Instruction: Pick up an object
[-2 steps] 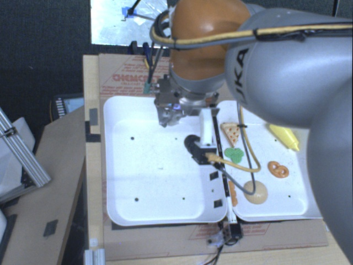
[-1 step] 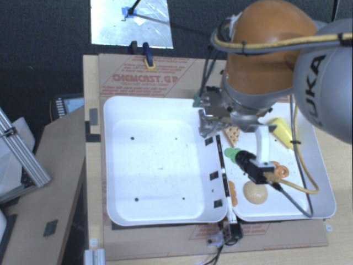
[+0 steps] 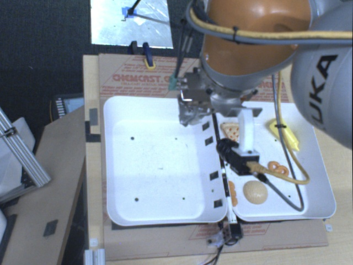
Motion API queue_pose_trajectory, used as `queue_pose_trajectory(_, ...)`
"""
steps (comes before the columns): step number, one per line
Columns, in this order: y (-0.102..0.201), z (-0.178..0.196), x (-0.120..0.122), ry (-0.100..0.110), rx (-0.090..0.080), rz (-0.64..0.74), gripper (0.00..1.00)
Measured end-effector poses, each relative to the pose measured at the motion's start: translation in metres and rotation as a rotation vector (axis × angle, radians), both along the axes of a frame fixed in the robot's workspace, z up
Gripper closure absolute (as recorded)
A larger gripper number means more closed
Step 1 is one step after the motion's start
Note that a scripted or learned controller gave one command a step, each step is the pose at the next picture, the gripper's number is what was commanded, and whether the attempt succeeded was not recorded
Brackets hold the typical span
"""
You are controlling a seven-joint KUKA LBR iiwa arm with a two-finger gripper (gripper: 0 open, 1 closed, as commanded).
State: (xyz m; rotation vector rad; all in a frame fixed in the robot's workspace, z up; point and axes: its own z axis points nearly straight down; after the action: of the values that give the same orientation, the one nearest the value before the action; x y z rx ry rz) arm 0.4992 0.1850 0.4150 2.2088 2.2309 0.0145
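1. The grey two-finger gripper (image 3: 190, 114) is hanging over the inner edge of the shallow white left bin (image 3: 118, 148); I cannot tell its state, and nothing looks lifted yet.
2. The pickable items are lying in the shallow white right bin (image 3: 322, 195): a round tan bun (image 3: 255, 192), orange pretzel rings (image 3: 278, 168), a yellow banana-like piece (image 3: 285, 134).
3. The arm's yellow cable (image 3: 295, 164) is draping across them, likely hindering the pick.

One fixed camera, mounted above the worktop (image 3: 94, 148), looks down obliquely. It sits close, left of the gripper (image 3: 190, 112). Both bins are in view.
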Motion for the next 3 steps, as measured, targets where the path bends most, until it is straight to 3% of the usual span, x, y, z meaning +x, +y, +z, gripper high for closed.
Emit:
queue_pose_trajectory(1, -0.024, 0.127, -0.013, -0.005, 0.0, -0.006, 1.0)
queue_pose_trajectory(2, 0.034, 0.12, 0.052, 0.001, -0.002, -0.004, 1.0)
queue_pose_trajectory(3, -0.052, 0.119, -0.014, 0.01, -0.006, -0.012, 1.0)
